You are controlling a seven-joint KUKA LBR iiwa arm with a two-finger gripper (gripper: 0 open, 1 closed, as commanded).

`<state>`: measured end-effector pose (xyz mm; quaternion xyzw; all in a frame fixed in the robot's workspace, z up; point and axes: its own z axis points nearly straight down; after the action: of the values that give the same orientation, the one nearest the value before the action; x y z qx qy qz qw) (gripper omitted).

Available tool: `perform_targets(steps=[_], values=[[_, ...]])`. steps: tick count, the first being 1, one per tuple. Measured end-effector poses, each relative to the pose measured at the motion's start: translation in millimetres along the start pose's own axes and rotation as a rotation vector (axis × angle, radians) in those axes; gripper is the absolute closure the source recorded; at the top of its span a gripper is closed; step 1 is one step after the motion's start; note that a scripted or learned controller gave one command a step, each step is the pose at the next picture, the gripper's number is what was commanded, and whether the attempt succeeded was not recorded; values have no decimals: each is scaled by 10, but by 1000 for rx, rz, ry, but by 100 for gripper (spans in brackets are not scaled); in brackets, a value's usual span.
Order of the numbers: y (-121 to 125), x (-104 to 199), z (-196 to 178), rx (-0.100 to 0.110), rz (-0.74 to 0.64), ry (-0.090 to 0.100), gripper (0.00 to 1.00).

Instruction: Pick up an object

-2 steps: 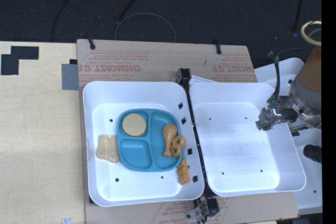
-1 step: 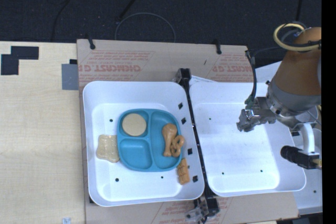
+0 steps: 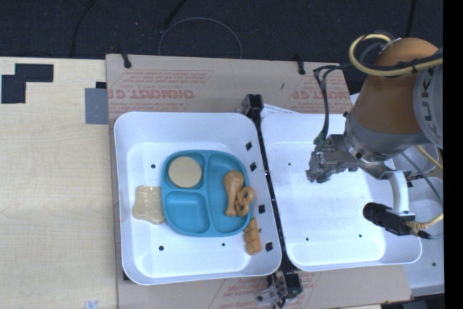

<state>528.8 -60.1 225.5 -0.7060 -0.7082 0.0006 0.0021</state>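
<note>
Jaws (image 3: 318, 171) hang over the upper left part of the right bin (image 3: 340, 242), right of the frame's centre, and whether they stand apart or together cannot be told from this slant. Nothing shows between them. In the left bin (image 3: 137, 148), left of centre, sits a blue divided tray (image 3: 194, 217). A round tan disc (image 3: 184, 171) lies in the tray's upper left compartment, and a twisted tan pretzel-like piece (image 3: 237, 193) lies in its right compartment. A pale tan flat piece (image 3: 149, 204) rests on the bin floor, touching the tray's left edge. A small tan-orange piece (image 3: 252, 236) lies just beside the tray's lower right corner. The grey arm with its orange band (image 3: 394, 94) comes in from the right of the frame. Both bins rest on a cardboard sheet (image 3: 195, 83) on the desk (image 3: 51, 192).
</note>
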Motion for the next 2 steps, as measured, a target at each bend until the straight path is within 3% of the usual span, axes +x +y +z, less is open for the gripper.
perform_targets(steps=[2], values=[[192, 1044, 149, 1, -1, -1, 100]])
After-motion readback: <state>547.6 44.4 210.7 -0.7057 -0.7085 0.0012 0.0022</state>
